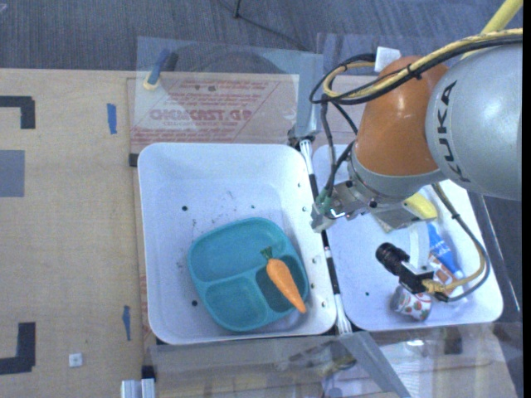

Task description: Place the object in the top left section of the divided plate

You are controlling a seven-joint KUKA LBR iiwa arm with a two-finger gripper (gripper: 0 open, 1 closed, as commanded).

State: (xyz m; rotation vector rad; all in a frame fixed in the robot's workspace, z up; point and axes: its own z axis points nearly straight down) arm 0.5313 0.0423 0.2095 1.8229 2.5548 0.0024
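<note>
Carrot point(284, 283): lies in the teal divided plate's point(217, 265) lower-right section, wrong compartment.
Arm point(406, 131): above the bins' divide, frame right.
Jaws: cannot tell open or closed.

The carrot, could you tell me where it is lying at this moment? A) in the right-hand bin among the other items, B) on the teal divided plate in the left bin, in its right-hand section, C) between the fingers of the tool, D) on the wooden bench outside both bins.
B: the carrot lies on the teal divided plate in the left bin, in the plate's right-hand section.
</note>
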